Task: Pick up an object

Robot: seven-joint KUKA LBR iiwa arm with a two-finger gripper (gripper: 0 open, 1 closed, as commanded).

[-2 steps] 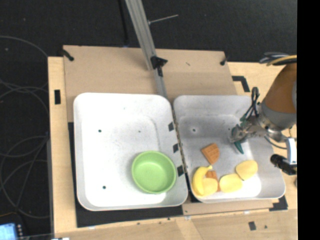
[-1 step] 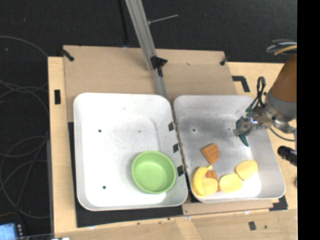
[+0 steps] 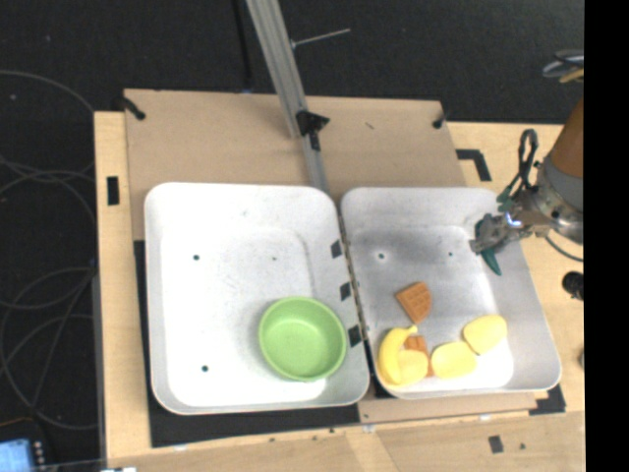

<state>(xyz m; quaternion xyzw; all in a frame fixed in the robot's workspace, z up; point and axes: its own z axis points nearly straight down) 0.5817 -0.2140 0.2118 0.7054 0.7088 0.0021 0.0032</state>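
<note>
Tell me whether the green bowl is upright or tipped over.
Upright. The green bowl sits in the left bin, near its front right corner, with its round opening facing up and its inside visible.

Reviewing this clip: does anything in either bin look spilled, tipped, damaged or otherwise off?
Nothing stands out. The green bowl sits upright in the left bin; the yellow pieces and orange piece lie clustered inside the right bin. The tool hangs near that bin's far right edge.

Scuffed matt white plastic bins
</note>
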